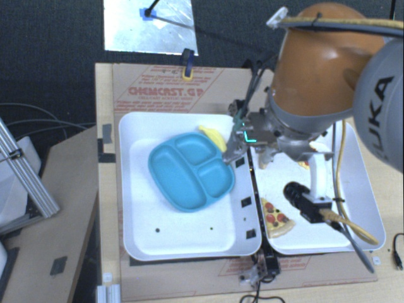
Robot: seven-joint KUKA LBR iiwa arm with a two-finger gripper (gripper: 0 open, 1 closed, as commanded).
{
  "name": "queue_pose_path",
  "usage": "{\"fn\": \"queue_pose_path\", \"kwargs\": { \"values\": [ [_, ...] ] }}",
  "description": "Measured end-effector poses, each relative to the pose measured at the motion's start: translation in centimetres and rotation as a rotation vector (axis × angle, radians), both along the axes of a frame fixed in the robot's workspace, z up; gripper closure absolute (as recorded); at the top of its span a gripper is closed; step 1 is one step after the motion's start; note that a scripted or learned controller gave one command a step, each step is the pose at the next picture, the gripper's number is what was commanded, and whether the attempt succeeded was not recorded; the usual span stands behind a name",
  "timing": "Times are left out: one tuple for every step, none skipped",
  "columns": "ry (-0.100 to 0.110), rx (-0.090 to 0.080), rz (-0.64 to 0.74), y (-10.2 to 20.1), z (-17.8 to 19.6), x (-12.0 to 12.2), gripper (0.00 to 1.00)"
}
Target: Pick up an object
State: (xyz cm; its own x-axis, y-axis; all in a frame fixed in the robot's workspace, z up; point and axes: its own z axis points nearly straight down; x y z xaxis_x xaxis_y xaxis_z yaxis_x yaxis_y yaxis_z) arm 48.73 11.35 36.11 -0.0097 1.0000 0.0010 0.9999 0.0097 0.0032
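The claw (235, 145) hangs low at mid-frame, over the wall where the left bin (183, 245) meets the right bin (361, 197). It is just beside the right edge of the blue plate (189, 172). From this slant I cannot tell whether the claw is open or shut, and I see nothing in its hold.

The task names no one thing. The likeliest picks are the plate, lying flat in the middle of the left bin, and the banana (213, 136), tucked against the plate's upper right rim. A pizza slice (276, 218) lies at the lower left of the right bin, well apart from the claw.

The risks, as I judge them:
- **Bin wall:** a straight drop could land the claw on the wall between the bins and jam it or nudge a bin.
- **Plate:** it is wide and shallow, so a grip on its thin rim may slip, or tip the plate as it lifts.
- **Banana:** it touches the plate, so closing on it could catch the rim too and drag both.
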Motion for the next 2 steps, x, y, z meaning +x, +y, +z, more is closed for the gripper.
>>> {"fn": "queue_pose_path", "kwargs": {
  "values": [
    [-0.003,0.002,-0.004,5.6,2.6,2.3,0.0],
    [-0.013,0.005,-0.004,4.7,17.2,2.0,0.0]
  ]
}}
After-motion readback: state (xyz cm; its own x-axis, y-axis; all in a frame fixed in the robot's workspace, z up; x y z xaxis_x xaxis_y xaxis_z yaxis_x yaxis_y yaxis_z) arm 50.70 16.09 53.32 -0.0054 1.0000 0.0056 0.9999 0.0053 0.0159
